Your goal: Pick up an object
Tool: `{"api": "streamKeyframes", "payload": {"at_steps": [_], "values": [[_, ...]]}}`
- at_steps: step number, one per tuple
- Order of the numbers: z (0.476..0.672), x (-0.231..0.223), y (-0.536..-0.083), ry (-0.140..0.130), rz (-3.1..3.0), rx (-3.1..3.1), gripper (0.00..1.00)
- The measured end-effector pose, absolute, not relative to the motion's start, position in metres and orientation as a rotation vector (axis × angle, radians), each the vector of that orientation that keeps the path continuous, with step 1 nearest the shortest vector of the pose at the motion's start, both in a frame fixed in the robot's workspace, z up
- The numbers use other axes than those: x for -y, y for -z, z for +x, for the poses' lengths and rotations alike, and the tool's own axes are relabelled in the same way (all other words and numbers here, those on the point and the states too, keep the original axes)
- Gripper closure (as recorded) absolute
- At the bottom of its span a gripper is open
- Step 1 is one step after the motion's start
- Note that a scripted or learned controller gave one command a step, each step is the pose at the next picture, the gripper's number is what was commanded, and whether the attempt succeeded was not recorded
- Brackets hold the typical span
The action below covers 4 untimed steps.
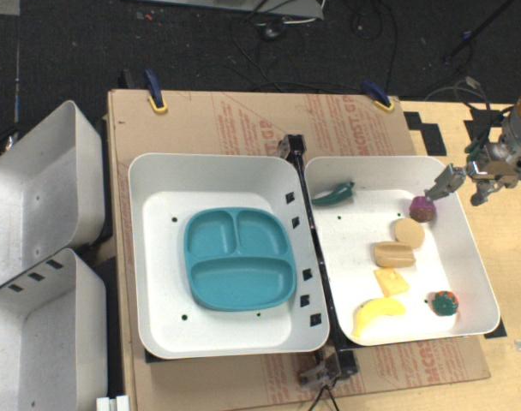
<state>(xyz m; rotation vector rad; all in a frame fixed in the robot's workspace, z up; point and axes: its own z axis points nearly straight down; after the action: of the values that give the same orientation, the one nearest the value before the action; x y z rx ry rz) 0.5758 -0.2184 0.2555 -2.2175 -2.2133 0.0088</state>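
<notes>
The right bin (466, 255) holds several small items: a green pepper-like piece (333, 195), a purple round item (422, 208), a tan round piece (408, 232), a tan block (392, 254), a yellow wedge (391, 282), a yellow banana (378, 313) and a red-and-green item (443, 302). My gripper (464, 187) hangs over the bin's far right rim, just right of the purple item. It is open, its two fingers spread wide with nothing between them.
The left bin (149, 229) holds a teal divided plate (240, 258). A black divider (308, 247) runs between the two bins. Brown cardboard (243, 118) lies under both. White tubs (46, 187) stand at the far left.
</notes>
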Motion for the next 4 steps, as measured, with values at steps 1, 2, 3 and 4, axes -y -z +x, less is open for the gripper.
{"api": "streamKeyframes", "payload": {"at_steps": [1,2,3,4], "values": [[0.578,0.218,-0.261,-0.001,-2.221,2.223,0.00],[0.572,0.213,-0.200,-0.005,-2.219,2.216,0.00],[0.563,0.218,-0.148,-0.004,-2.221,2.216,0.00],[0.563,0.218,-0.095,-0.002,-2.222,2.219,0.00]]}}
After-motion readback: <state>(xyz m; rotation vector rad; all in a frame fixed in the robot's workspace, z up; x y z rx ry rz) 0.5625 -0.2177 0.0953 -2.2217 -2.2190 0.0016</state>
